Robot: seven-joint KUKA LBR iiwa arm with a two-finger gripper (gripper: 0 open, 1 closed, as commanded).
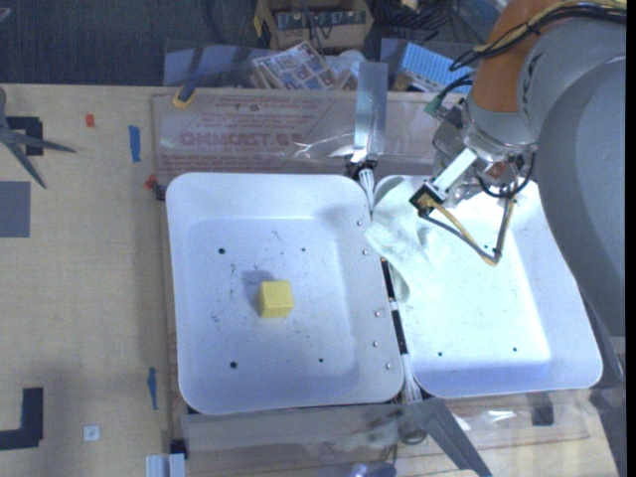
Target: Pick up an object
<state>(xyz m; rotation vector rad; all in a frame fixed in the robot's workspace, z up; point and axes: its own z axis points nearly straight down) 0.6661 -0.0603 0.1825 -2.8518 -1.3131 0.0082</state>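
Leftmost, left bin (189, 266): yellow block (276, 298) lies near its middle. Something white and crumpled (396, 235) sits at the seam between bins. Right bin (517, 346): gripper (492, 175) hangs over its far part, well apart from the block; how far open, cannot tell.

left bin (199, 217) looked like smooth white plastic, kinda scuffed | yellow block (276, 298) was matt | worktop (79, 296) was pale matt wood | arm shell (586, 117) was smooth grey, slight sheen | clear film (258, 132) was crinkly, glossy
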